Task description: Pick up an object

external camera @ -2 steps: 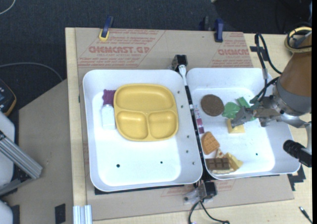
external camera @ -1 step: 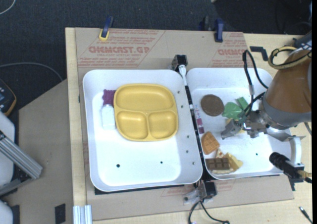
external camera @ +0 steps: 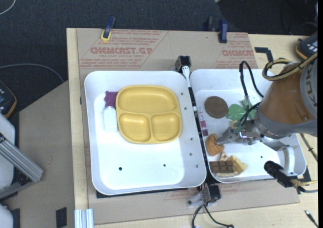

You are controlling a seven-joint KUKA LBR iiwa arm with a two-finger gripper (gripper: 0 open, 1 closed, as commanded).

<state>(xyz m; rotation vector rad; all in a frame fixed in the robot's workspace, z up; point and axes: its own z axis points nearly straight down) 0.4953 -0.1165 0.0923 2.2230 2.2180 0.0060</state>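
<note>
— Bins first: our left white plastic bin (external camera: 101,121) bears the yellow sectioned plastic tray (external camera: 149,113), stiff but too broad for us.
— Agreed. In our right white bin (external camera: 202,81) the gripper (external camera: 227,137) hangs just beside the small orange toy pastry (external camera: 214,145); we cannot tell its spread.
— We judge that pastry light, slick; pinch its narrow sides.

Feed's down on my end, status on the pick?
Claw low in right bin, nothing seen between its fingers. Orange piece just beside it, waffle and brown disc near. Yellow tray sits in left bin.
</note>
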